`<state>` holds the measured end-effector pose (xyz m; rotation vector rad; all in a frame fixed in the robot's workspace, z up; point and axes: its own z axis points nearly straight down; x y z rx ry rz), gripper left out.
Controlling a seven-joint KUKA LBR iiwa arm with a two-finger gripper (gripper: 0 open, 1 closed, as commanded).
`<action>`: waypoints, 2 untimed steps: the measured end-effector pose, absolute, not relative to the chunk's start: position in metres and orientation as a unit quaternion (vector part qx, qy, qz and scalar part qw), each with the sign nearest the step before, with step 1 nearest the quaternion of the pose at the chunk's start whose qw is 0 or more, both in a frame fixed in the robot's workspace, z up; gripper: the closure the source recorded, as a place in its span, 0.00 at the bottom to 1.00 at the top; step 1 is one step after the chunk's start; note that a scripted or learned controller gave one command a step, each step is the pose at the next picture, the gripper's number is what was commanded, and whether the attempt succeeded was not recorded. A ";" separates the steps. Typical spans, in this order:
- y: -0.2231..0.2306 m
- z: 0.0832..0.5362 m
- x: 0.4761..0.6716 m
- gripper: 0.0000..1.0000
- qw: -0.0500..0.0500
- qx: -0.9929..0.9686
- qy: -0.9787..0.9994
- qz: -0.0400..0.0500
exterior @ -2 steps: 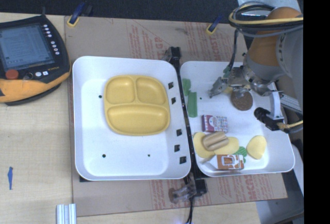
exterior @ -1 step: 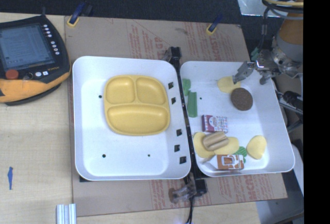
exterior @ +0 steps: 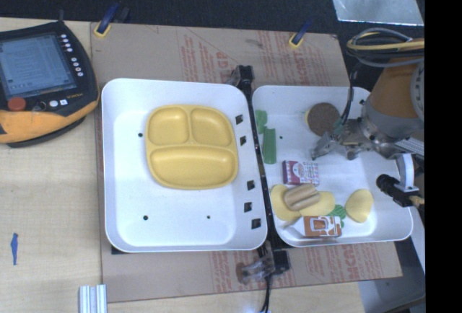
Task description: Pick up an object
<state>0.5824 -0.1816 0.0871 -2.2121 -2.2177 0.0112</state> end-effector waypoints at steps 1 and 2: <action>-0.109 0.093 0.654 0.00 -0.001 -0.703 -0.711 -0.002; -0.116 0.106 0.652 1.00 -0.002 -0.704 -0.711 0.001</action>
